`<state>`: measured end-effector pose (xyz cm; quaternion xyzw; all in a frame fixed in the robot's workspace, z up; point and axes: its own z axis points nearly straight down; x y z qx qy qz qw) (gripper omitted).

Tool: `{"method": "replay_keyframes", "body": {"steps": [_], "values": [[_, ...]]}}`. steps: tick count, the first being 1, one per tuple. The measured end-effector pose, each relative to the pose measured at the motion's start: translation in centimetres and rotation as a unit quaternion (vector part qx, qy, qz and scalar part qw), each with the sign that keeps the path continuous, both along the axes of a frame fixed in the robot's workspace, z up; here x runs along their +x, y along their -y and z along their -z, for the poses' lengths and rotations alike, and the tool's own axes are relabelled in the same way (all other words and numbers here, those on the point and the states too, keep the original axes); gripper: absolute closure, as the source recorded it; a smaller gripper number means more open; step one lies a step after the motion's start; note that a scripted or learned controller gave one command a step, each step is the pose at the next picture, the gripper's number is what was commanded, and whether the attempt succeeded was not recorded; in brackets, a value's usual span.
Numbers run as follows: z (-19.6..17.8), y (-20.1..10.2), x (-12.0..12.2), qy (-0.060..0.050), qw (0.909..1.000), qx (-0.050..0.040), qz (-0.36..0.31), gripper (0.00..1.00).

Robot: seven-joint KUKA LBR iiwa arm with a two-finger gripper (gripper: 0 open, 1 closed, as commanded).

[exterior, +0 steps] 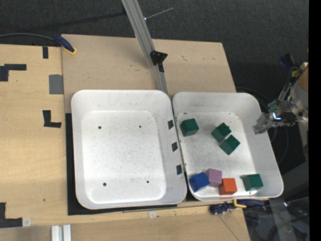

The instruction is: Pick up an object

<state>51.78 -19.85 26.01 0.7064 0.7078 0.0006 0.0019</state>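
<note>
Bench [125,64]: I see a wood top w/ black tape marks on the left part, dark floor behind it.
Left bin [120,149]: white, shallow, a few dark dots on its floor.
Right bin [261,134]: white, touching the left bin's side; all blocks sit in here.
Pole [138,21]: grey metal bar slanting down from top, ends in a black clamp at the gap btw bins.
Gripper [263,124]: at the right bin's right rim, just in from the view's right. Too small and blurred for me to tell its state or whether it has hold of anything.
Green blocks [189,127]: 4 total; one upper left, two touching mid-bin, one at front right corner.
Orange block [228,186]: front edge, touching purple block [214,176].
Blue block [199,181]: front left, just beside the purple one.
</note>
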Motion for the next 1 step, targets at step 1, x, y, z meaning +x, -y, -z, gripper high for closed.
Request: {"method": "replay_keyframes", "body": {"steps": [1], "values": [[0.45, -4.98, -0.25, -0.002, 1.0000, 0.0014, -0.002, 1.00]]}}
